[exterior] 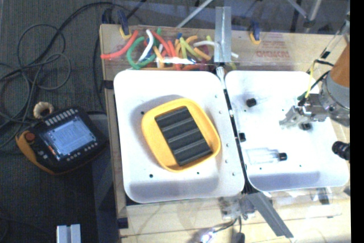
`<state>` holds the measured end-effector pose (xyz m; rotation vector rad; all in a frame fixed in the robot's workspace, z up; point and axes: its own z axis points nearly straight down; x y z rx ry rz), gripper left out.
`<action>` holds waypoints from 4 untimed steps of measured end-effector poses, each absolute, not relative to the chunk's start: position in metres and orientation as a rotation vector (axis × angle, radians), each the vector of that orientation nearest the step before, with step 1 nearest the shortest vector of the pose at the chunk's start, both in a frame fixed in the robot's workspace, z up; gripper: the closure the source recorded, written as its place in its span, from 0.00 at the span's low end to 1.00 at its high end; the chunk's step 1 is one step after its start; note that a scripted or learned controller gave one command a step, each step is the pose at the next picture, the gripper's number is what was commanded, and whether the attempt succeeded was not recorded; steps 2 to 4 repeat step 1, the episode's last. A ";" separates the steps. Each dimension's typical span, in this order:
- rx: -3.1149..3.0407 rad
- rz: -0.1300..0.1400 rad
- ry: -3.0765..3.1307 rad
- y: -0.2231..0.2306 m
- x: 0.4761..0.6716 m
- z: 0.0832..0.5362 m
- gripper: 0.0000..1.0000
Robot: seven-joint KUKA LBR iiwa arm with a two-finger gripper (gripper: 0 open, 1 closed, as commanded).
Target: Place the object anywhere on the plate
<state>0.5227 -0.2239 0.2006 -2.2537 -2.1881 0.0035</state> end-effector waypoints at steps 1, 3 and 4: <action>-2.254 0.004 -2.188 -0.224 0.523 0.201 0.00; -2.254 0.004 -2.188 -0.224 0.523 0.201 0.00; -2.254 0.004 -2.188 -0.224 0.523 0.201 0.00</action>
